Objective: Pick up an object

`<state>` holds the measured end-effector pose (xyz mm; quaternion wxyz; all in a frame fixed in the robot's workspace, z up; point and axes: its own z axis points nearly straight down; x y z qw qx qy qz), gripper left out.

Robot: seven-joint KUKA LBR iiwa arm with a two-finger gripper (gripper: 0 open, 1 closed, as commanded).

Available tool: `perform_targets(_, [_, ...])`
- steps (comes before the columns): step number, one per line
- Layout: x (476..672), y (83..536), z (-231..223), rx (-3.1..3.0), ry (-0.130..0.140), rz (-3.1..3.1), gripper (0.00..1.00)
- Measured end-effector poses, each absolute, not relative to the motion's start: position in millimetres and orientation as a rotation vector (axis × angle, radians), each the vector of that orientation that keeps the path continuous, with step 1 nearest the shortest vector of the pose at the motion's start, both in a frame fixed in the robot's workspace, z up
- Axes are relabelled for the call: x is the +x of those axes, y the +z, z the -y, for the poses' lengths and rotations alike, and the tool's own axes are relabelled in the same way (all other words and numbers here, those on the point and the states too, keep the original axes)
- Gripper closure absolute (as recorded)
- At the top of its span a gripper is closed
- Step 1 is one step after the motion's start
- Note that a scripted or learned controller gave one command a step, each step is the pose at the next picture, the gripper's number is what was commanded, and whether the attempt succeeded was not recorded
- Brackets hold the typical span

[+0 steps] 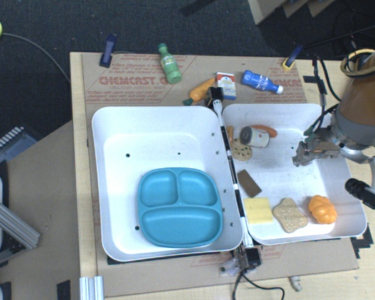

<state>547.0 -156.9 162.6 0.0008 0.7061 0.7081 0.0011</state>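
The right bin [281,114] holds several small items. A white can with an orange end [256,135] lies near the back left, with a round tan cracker [240,149] beside it. A brown bar [249,182] lies by the left wall. Along the front sit a pale yellow block [259,210], a tan lumpy piece [290,214] and an orange fruit [322,209]. My gripper [307,153] hangs over the right half of this bin, above bare floor, apart from every item. I see nothing held in it.
The left bin [112,130] holds a blue divided plate [180,206]. Behind the bins on the bench lie a green bottle [170,64], a blue bottle [261,82], an orange carrot-like toy [203,89] and a small carton [225,85].
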Motion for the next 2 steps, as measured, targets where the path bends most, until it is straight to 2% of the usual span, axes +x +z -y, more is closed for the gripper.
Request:
perform_targets(1, [597.7,230.9,115.0,2.217,0.004,-2.222,1.0])
perform_targets(2, [596.8,229.9,115.8,2.219,0.0,-2.222,0.0])
